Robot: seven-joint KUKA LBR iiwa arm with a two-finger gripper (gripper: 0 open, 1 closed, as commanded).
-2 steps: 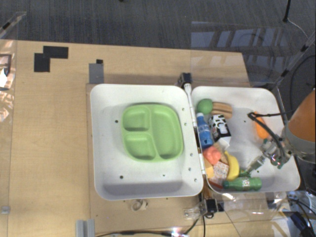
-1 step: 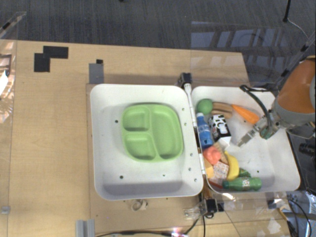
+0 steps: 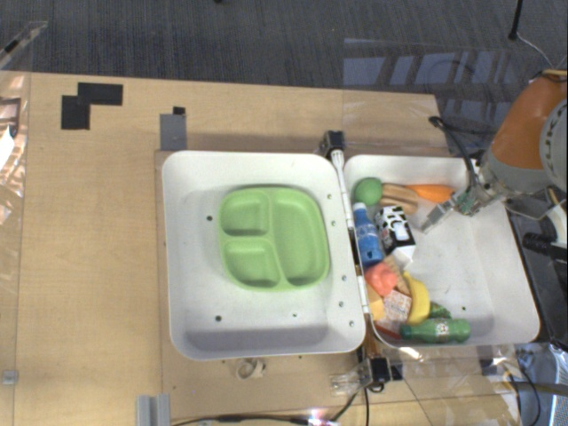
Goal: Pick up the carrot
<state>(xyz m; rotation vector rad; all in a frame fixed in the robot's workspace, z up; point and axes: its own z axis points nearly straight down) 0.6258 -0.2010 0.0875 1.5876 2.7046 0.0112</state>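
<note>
Wooden table (image 3: 98, 238) under two white bins side by side. Left bin (image 3: 191, 327) with a green divided plate (image 3: 271, 238) at its middle. Right bin (image 3: 497, 300) with things crowded along its left wall. Grey arm (image 3: 532, 140) with an orange band reaching in from the right, gripper (image 3: 432, 216) low over the right bin's upper part; open or closed, cannot tell. Carrot (image 3: 432, 192) lying near the bin's far wall, just above the gripper tip, right of a green ball (image 3: 367, 190). Below: blue bottle (image 3: 366, 235), black-and-white box (image 3: 395, 224), yellow banana (image 3: 417, 297), dark green bottle (image 3: 437, 330).
</note>
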